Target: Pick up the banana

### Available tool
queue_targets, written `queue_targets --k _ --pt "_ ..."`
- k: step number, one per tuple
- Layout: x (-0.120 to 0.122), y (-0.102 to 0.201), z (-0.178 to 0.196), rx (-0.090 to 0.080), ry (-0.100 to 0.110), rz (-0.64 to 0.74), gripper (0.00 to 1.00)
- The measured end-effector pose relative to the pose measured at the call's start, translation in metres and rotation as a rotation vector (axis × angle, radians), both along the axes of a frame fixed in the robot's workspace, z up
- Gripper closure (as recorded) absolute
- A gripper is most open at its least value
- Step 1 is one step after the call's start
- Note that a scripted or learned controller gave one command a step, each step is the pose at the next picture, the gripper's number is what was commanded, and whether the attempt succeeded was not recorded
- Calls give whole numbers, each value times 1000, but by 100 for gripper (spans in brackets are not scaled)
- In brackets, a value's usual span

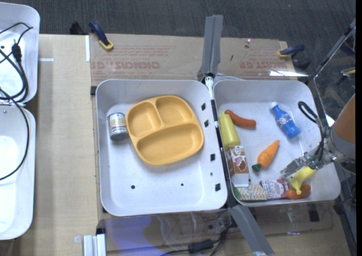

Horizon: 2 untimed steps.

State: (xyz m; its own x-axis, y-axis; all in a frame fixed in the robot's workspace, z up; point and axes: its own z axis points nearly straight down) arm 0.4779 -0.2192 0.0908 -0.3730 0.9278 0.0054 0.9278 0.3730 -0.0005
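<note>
As the banana (304,176) lay in the right bin's (266,95) near right corner, I saw the gripper (301,166) down at it; whether the fingers had closed on it, I could not tell. A carrot (267,153) lay nearby.

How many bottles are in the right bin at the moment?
2: a yellow bottle lying along the bin's left wall, and a blue bottle lying near the back right. The clutter at the front edge might hide another.
</note>
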Motion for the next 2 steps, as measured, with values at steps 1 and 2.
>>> queue_targets --k 1,2 --pt "0 0 0 0 0 0 0" --pt "0 0 0 0 0 0 0"
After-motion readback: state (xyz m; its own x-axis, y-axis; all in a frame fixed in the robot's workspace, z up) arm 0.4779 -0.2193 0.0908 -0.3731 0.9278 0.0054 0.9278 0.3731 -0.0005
